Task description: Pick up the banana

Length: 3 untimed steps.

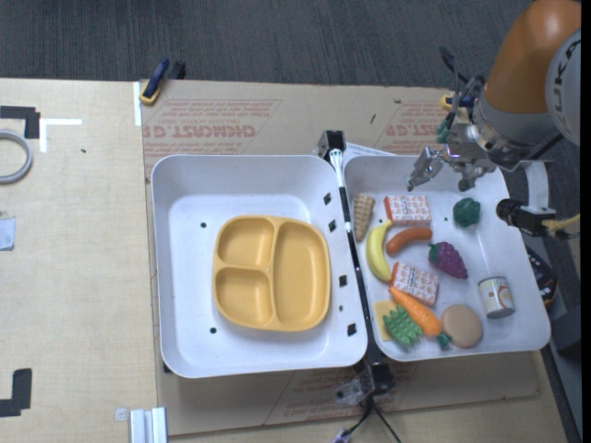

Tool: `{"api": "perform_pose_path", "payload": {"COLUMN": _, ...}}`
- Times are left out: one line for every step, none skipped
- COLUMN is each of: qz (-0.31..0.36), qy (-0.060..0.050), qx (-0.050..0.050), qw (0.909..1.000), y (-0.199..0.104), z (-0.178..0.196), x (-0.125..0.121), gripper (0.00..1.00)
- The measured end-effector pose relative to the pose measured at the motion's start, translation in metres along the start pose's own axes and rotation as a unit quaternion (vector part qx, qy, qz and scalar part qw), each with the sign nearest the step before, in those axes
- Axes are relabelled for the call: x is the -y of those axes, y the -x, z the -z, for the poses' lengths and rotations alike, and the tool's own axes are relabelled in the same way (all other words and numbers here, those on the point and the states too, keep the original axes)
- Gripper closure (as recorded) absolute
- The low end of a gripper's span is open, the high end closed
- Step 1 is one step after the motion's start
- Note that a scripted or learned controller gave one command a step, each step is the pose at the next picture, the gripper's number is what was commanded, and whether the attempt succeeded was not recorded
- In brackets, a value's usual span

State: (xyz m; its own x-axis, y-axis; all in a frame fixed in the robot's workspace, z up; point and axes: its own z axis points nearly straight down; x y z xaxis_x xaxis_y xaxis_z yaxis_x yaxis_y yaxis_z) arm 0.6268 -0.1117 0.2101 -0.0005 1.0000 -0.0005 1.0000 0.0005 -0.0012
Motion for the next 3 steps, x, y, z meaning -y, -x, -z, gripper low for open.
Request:
{"api": "perform_pose_path", "payload": {"qz": -0.045, "qy": 0.001, "qx": 0.0, "qw": 0.999, "y": -0.016, "z": -0.117, "x": 0.021, "gripper": 0.0}}
{"api": "perform_pose_path", "payload": {"qz": -0.035, "qy": 0.0, "qx": 0.0, "qw": 0.9994, "y": -0.047, "z": -0.018, "x": 0.147, "gripper": 0.0}}
{"api": "perform_pose_path", "payload": {"qz": 0.045, "qy": 0.001, "qx": 0.0, "qw": 0.999, "y": -0.109, "z": -0.018, "x": 0.148, "gripper": 0.0}}
